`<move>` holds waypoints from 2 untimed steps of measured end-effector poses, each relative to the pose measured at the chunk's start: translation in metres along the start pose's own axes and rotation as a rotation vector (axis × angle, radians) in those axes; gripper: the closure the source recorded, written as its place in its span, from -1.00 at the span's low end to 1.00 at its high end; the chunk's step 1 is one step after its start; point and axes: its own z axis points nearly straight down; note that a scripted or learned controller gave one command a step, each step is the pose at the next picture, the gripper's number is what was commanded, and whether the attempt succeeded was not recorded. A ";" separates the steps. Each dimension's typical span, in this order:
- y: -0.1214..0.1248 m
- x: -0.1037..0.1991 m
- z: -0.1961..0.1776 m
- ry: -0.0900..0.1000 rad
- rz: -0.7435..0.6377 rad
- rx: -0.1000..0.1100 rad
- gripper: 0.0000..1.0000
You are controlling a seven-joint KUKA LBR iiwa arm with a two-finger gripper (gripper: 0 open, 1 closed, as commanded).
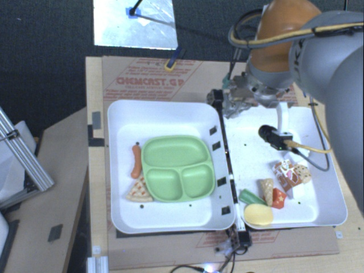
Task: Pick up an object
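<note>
Red printing on the cardboard sheet (153, 75) under the bins read "CHEMCAST GP", legible along its upper strip; fainter red lettering showed on the strip below the bins but could not be read. A yellow and blue clip (172, 61) lay at the sheet's top edge.

The left bin (122, 124) held a green divided plate (177, 168) at its centre, with a toy sausage (136, 160) and a pizza slice (139, 191) just beside the plate's left rim. Bare white floor remained along that bin's top and bottom.

In the right bin (318, 203), the objects crowded the lower part of the frame: a yellow lemon-like piece (259, 214) at the bottom edge, a green piece (249, 197), a cone (266, 190), a red piece (278, 198) and a patterned pastry-like toy (290, 173). The bin's upper middle floor lay open.

The tool (236, 102) hung over the top of the divider between the bins, at the upper centre-right of the frame, well apart from the toys. Whether its fingers were apart or together could not be told. A black cylindrical part (272, 136) with a cable hung below the arm.
</note>
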 end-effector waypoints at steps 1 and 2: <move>-0.005 0.013 -0.002 -0.002 0.003 0.003 1.00; 0.003 0.012 0.016 -0.003 0.004 0.003 1.00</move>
